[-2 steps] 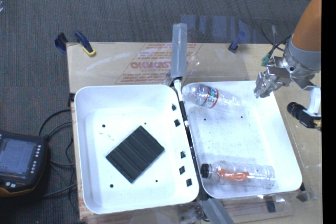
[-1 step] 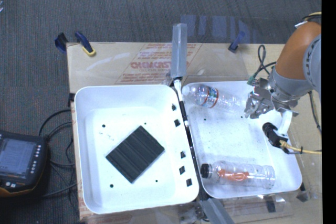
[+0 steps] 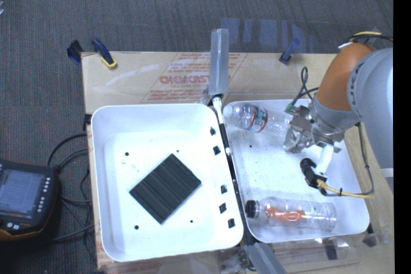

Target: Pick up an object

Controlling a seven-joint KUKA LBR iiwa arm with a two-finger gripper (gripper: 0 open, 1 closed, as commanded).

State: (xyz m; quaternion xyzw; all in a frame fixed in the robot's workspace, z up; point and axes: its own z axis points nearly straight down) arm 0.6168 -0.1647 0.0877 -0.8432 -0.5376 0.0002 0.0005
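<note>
Looking down at your bench (image 3: 128,83), you're getting two white bins sitting side by side. Your arm (image 3: 359,90) is reaching in from the right, and its end effector (image 3: 297,138) is hanging low in the right bin (image 3: 359,202), near that bin's far wall. Honestly I can't tell from this angle how the end effector is set, or whether it's touching anything.

Just to its left, a clear bottle (image 3: 253,119) with a red and blue label is lying on its side along the far wall, cap end pointing toward the end effector. Whether the two are touching, I can't say. A second clear bottle (image 3: 292,213), with something orange inside and a dark cap, is lying on its side along the near wall, well apart from the end effector.

Over in the left bin (image 3: 103,138), a dark ribbed pad (image 3: 166,187) is lying flat, turned at a diagonal.

A black cable (image 3: 334,188) is looping down from the wrist across the right bin.
</note>
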